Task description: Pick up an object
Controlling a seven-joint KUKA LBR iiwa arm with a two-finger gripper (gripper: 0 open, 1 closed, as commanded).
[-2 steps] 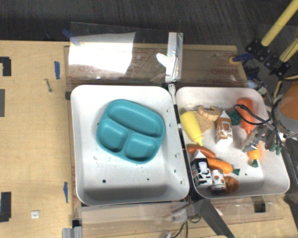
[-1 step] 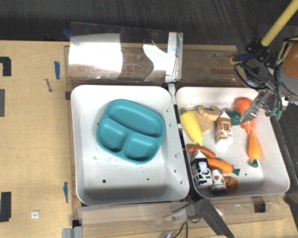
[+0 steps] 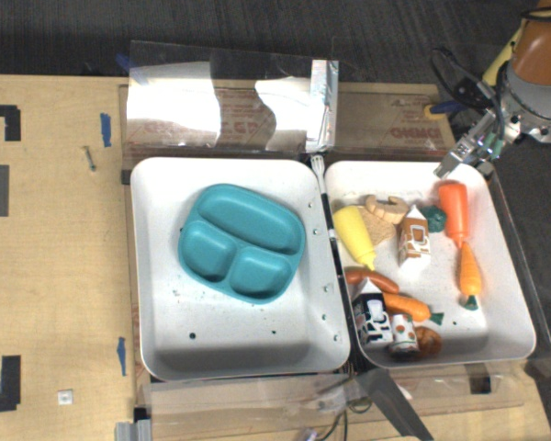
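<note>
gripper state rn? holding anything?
Pincer: over the far right corner of the right bin, just above the orange carrot; nothing visible in its grasp. Open or shut: cannot be told.

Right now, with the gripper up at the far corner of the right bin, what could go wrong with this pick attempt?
The gripper sits at the right bin's far rim, so a descent there could strike the rim. The nearest toy, the orange carrot, is tapered and may slip out. The other toys lie packed together near the yellow piece, so closing there could grab two or push them apart.
</note>
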